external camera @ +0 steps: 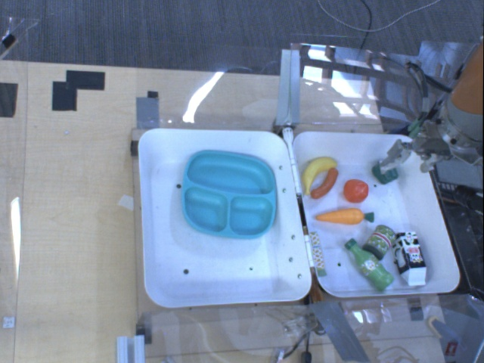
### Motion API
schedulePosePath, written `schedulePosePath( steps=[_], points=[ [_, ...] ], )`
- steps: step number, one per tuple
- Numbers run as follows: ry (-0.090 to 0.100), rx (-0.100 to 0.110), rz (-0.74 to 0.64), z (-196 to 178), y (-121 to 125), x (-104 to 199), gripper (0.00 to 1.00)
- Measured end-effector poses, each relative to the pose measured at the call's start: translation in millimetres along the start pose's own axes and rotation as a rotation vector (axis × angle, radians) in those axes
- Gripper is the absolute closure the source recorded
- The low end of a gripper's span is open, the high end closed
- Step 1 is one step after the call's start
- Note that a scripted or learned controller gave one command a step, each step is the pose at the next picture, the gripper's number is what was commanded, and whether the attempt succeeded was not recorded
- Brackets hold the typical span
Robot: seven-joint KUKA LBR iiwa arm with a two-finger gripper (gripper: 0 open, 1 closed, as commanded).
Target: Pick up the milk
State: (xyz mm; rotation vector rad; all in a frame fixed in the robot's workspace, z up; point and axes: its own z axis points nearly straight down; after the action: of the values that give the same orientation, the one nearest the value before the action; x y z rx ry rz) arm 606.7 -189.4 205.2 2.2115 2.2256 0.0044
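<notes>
Presently: small white milk carton with black cow patches (411, 257), front right corner of the right-hand shallow white bin (446, 225), beside a green-labelled tin can (380, 241). Grey two-finger gripper (389, 169), jaws parted, gripping nothing, hangs near the bin's far edge; carton lies well nearer the camera.

Quick tally: two white bins (151, 225) (442, 271), one blue divided plate (228, 193). Below tool (408, 161): one banana (318, 169), sausage (324, 182), tomato (356, 190), carrot (342, 217), green bottle (369, 264), can (380, 241), milk carton (411, 257).
</notes>
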Motion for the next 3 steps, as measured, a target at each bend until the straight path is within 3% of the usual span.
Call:
schedulePosePath(
  steps=[1, 2, 3],
  points=[
    [-0.002, -0.003, 0.027, -113, -8, 13, 0.00],
    [0.000, 0.001, -0.009, -1, 3, -2, 0.00],
    [-0.001, -0.002, -0.044, 109, -53, -14, 0.00]
  ],
)
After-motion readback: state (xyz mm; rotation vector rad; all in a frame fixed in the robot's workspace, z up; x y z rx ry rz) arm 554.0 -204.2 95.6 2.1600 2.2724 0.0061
